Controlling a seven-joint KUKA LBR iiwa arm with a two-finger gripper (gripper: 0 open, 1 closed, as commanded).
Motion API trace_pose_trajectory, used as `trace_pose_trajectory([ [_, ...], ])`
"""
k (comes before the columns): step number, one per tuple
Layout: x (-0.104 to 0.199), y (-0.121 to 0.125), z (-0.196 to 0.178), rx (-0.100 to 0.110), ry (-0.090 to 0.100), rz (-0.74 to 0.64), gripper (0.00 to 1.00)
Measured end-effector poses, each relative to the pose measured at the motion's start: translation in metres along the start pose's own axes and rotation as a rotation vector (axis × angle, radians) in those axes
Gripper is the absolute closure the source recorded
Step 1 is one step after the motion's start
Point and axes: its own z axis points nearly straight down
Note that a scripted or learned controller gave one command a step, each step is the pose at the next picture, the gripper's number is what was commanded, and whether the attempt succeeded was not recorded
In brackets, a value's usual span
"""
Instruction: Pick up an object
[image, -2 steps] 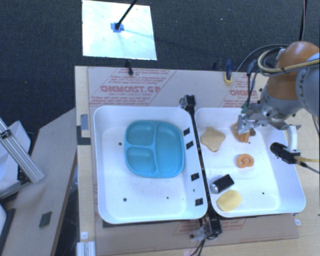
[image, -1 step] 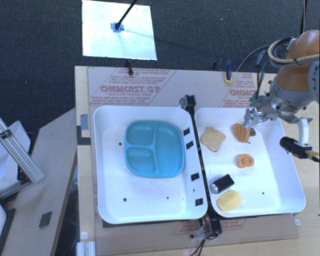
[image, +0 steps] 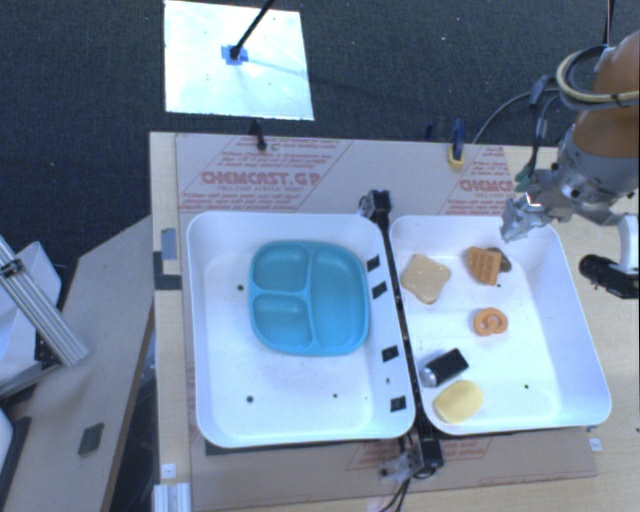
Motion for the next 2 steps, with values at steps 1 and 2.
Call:
trace_pose_trajectory([
  [1,0.051,0.009,0.009,0.003,0.002,-0.003,1.00],
  [2,0.101,0.008,0.022,0.004,0.002,-0.001,1.00],
])
